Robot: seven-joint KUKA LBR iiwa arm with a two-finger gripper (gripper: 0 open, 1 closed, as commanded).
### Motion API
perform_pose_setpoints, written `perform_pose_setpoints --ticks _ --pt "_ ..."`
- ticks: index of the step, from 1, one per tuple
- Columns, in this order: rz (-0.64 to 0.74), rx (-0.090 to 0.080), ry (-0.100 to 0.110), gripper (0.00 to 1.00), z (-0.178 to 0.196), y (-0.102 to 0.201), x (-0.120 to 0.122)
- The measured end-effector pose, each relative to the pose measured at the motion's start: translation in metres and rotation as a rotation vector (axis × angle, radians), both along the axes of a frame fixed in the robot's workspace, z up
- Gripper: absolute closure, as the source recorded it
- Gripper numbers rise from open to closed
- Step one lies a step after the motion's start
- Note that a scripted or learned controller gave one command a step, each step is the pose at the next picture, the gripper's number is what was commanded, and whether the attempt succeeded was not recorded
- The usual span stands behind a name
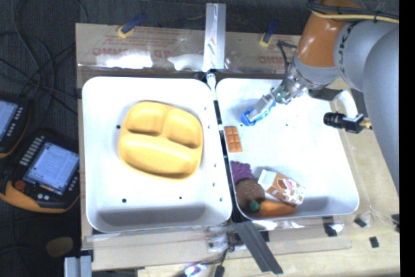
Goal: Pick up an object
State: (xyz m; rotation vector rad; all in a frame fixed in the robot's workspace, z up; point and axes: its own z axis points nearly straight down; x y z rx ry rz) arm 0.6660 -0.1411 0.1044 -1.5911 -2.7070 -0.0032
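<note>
A cluster of small things is seen along the near edge of the right bin (pixel 337 159), towards its near left corner: an orange carrot (pixel 277 208) lying flat, a dark brown rounded item (pixel 248 191) touching it on the left, a purple piece (pixel 241 170) just behind that, and a small white and orange carton (pixel 284 189) tilted beside them. A little orange wafer-like block (pixel 233 138) is placed against the left wall of the same bin, about midway along it. The left bin (pixel 97 191) is occupied by a large yellow divided tray (pixel 161 138), turned upside down and set near the middle. The arm (pixel 337 42) is reached in over the far right corner of the right bin, its orange band (pixel 318 42) above the wrist. The gripper (pixel 254 115) is lowered towards the far left part of the right bin, and a blue tip is seen at its end close to the bin floor; whether the fingers are parted or closed cannot be told, and nothing can be made out between them. The clustered things lie well apart from the gripper. Two handheld pendants (pixel 45 172) are laid on the dark floor beyond the left bin.
</note>
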Motion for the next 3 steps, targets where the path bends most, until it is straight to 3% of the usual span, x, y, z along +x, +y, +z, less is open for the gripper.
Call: perform_pose_setpoints --ticks 1,2,3 --pt "0.136 -0.007 -0.012 1.00 -0.015 0.012 -0.019" --pt "0.137 -0.006 -0.013 0.00 -0.014 0.012 -0.019" --pt "0.380 -0.006 -0.013 0.00 -0.014 -0.007 -0.026"
